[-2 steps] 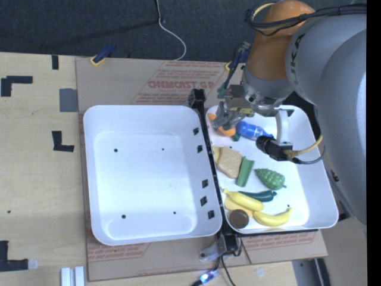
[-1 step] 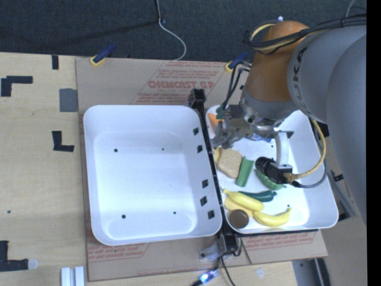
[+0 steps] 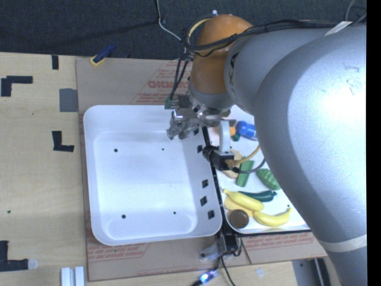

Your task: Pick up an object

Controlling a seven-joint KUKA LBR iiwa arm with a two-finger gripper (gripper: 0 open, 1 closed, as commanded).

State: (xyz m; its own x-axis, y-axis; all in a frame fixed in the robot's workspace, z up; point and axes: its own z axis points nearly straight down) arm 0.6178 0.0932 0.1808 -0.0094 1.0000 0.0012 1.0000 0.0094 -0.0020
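Note:
My gripper [image 3: 180,126] hangs below the orange wrist band [image 3: 214,52], over the far right corner of the left bin [image 3: 143,231]. I see nothing under it but bare white floor. The loose objects lie in the right bin [image 3: 297,225], partly hidden by the arm: a blue piece [image 3: 245,128], a green block [image 3: 244,176], a green leafy piece [image 3: 267,177], a dark green pepper [image 3: 259,194], two yellow bananas [image 3: 244,201] [image 3: 271,218] and a brown round piece [image 3: 239,218].
The grey arm [image 3: 309,130] covers most of the right bin. A black cable [image 3: 209,154] runs down along the wall between the bins. Both bins rest on a cardboard sheet [image 3: 119,82] on the wooden bench.

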